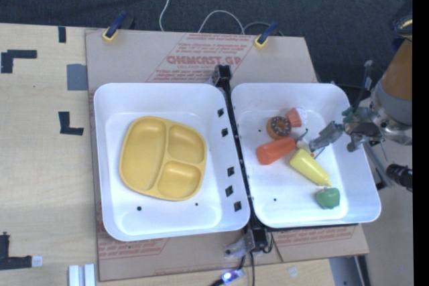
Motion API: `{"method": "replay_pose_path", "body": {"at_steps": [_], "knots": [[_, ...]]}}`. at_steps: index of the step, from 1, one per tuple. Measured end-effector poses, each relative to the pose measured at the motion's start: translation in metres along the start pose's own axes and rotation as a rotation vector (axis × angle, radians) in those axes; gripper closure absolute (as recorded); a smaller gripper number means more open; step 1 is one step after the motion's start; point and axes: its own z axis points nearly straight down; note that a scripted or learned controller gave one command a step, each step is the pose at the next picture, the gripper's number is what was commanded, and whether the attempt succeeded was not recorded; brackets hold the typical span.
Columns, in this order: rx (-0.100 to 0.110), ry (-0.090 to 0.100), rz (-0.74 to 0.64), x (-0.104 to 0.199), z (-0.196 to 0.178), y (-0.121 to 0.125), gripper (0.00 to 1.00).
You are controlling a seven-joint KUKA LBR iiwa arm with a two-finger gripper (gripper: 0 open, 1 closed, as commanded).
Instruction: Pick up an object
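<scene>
Arm: I see it reaching in from the right, low over the right bin (355, 207).
Gripper (316, 143): fingers slightly apart, clamped on nothing, just beside the yellow object (309, 167).
Orange object (275, 151): lying left of it, below the doughnut (279, 126).

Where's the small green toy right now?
The small green toy lies in the right white bin, near its front right corner, just below the yellow cone-shaped toy.
</scene>
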Motion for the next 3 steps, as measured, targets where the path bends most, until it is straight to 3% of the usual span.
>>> {"method": "replay_pose_path", "body": {"at_steps": [1,3], "knots": [[-0.012,-0.003,-0.004,0.0,-0.007,0.003,0.0],[-0.007,-0.001,-0.004,0.002,0.104,0.009,0.0]]}}
